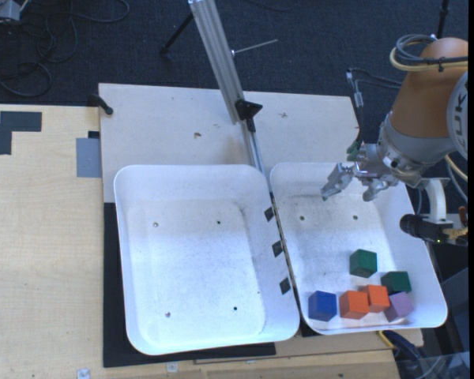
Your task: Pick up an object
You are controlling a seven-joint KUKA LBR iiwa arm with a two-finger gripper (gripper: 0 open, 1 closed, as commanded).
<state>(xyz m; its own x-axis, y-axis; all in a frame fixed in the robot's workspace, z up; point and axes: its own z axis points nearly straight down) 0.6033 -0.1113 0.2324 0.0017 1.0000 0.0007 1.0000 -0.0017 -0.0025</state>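
Pincer (354, 185) hangs over the far end of the right bin (316, 219), fingers spread apart w/ nothing between them, tips pointing down-left at a slant. It's well apart from every block, so no grasp yet; prob. a start or transit pose above the bin.

Blocks are all bunched at the near right corner of the same bin: dark green cube (363, 262) alone, a bit up from the rest; then a row along the near wall w/ blue cube (322, 305), two orange cubes (364, 301) touching, purple block (400, 305), and a second green block (396, 281) just behind it. The sloped wall likely gathers them there. The lone green cube looks the easiest pick, having free sides.

Left bin (189, 259) sits alongside, both on the surface (166, 125).
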